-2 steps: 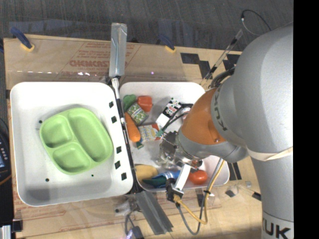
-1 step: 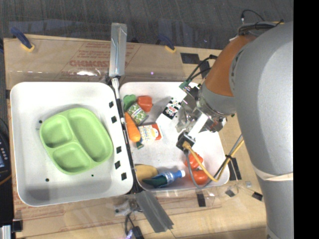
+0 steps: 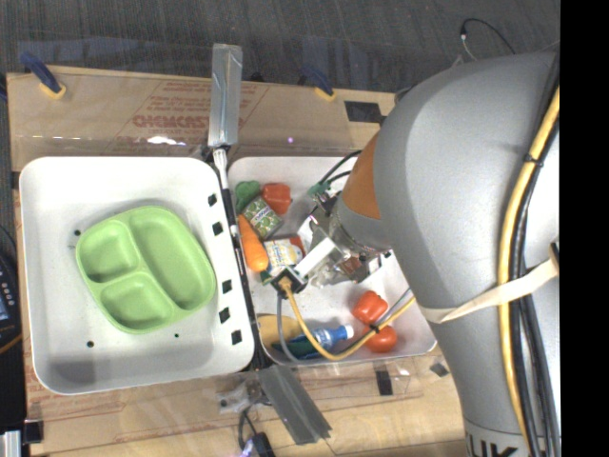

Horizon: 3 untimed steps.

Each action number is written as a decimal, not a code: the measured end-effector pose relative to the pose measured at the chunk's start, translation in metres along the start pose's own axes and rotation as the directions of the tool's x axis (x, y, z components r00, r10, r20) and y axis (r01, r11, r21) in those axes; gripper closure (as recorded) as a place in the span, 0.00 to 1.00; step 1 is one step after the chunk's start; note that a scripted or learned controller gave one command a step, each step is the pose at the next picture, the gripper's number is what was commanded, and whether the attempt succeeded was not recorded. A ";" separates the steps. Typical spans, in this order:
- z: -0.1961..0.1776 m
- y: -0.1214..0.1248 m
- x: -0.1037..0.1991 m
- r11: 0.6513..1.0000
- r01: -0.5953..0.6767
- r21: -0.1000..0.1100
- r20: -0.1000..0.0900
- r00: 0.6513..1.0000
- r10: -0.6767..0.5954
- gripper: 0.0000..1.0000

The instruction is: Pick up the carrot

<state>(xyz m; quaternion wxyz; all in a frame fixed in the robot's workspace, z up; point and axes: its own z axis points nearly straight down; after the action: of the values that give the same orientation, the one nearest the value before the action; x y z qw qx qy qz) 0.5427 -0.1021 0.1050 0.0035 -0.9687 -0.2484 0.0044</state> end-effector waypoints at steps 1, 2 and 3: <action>0.015 -0.017 -0.033 0.977 -0.212 -0.001 -0.002 0.977 0.212 1.00; -0.120 -0.013 -0.049 0.969 -0.246 -0.004 -0.009 0.969 0.246 1.00; -0.229 -0.030 -0.061 0.958 -0.287 -0.005 -0.010 0.958 0.287 1.00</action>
<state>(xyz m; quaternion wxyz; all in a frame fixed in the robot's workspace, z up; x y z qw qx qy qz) 0.4777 -0.1064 0.3344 0.0007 -0.9944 -0.1052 -0.0005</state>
